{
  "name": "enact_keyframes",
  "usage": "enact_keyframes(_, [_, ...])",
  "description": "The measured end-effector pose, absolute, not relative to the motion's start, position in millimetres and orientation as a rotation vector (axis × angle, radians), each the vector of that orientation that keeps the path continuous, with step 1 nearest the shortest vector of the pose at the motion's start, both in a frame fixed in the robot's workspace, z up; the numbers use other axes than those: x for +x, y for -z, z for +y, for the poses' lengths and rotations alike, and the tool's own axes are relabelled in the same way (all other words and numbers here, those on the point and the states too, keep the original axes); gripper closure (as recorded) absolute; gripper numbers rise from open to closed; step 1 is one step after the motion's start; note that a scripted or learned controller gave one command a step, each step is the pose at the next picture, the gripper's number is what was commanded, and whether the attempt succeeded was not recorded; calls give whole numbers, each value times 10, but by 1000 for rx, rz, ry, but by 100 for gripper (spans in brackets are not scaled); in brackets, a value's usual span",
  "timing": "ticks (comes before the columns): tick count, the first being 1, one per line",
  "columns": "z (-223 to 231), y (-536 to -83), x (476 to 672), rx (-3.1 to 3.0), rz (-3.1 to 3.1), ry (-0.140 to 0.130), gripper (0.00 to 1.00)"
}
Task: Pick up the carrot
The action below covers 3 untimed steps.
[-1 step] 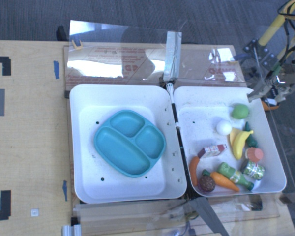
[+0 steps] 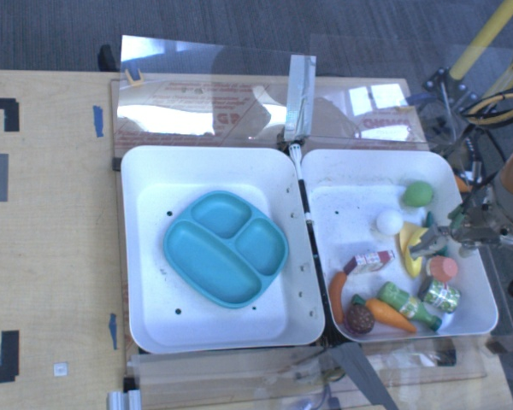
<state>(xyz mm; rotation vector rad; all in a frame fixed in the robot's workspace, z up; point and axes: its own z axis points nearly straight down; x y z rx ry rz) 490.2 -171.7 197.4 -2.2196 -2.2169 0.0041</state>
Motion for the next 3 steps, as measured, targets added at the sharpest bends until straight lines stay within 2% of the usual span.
enact_keyframes(1, [-1098, -1753, 4801, -2104, -2328, -1, 0])
enact_keyframes(2, [-990, -875, 4815, -2104, -2340, 7, 0])
enact_keyframes(3, [-956, -1521, 4803, -1870, -2529, 3, 0])
